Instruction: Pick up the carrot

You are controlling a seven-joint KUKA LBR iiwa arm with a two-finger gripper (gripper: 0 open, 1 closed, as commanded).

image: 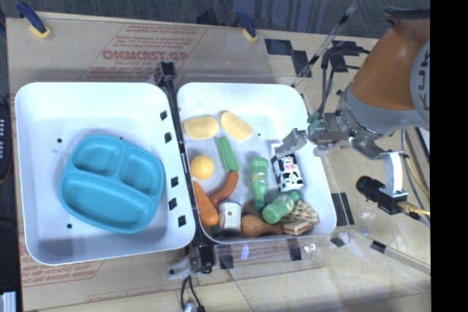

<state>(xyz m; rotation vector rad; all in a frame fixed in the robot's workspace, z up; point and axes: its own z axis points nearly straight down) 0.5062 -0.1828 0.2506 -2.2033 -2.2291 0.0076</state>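
An orange carrot (206, 205) lies along the left wall of the right bin (248, 95), near its front. Beside it, a second orange piece (226, 188) lies at a slant, with a green stalk-like piece (227, 153) just above it. My gripper (291, 143) hangs over the right side of the same bin, right above a cow-patterned carton (288, 172). It is well to the right of the carrot and not touching it.
The right bin also holds two pale yellow pieces (219, 126), a yellow ball (202, 167), a green bottle (259, 179), a small can (230, 215), a brown piece (256, 226) and a waffle (300, 216). A blue divided tray (111, 183) sits in the left bin (44, 106).
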